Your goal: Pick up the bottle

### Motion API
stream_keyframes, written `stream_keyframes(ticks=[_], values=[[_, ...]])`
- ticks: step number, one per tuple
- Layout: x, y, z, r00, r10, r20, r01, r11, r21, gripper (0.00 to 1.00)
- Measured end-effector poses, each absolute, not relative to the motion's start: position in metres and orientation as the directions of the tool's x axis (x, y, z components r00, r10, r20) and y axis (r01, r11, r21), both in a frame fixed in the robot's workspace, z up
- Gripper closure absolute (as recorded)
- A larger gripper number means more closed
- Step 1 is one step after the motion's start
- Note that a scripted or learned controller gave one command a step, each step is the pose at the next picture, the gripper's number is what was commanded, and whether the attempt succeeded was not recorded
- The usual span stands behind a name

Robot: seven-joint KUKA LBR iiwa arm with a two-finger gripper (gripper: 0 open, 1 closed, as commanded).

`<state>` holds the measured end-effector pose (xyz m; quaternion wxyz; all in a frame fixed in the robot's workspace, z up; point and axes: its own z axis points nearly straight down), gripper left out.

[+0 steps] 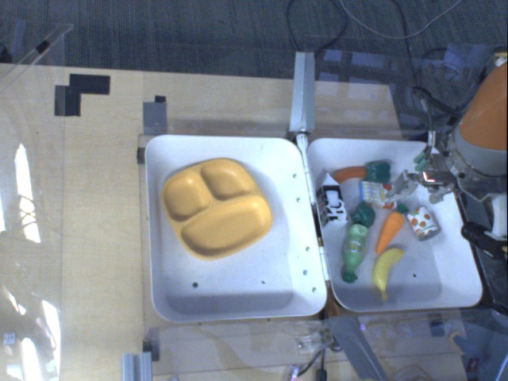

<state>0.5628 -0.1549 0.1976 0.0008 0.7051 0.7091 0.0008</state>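
A green bottle [353,248] lies on its side in the right-hand white bin [444,288], near that bin's left wall, its dark cap toward the camera. This bottle is the thing to be picked up, and it is not yet held.

Just right of the bottle lies an orange carrot [389,231], and below the carrot a yellow banana [385,268]. Just above the bottle sits a small dark green item [363,213], too blurred to name. Up and left of the bottle is a black and white packet [332,205]. Farther above are a small printed carton [375,192], an orange-red item [348,174] and a teal block [379,168]. A small printed can [424,223] lies well right of the bottle.

The gripper [421,177] sits up and right of the bottle, over the bin's far right part; whether its claw is released or clenched cannot be told.

To do the step well, the gripper should probably travel left and down, descend across the bottle's narrow width at mid-body, and avoid the carrot close by.

Counted: one bottle, one carrot, one banana, one can, two bins. The left bin [167,292], well left of the bottle, holds one yellow divided tray [216,206].
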Motion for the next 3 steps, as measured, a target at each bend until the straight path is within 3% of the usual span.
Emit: stream_keyframes(ticks=[1,2,3], values=[[0.531,-0.094,0.129,0.1,0.995,0.001,0.995,-0.1,0.002,0.0],[0.538,-0.084,0.089,0.247,0.969,0.004,0.969,-0.247,0.011,0.0],[0.542,-0.059,0.186,0.092,0.996,0.0,0.996,-0.092,0.006,0.0]])
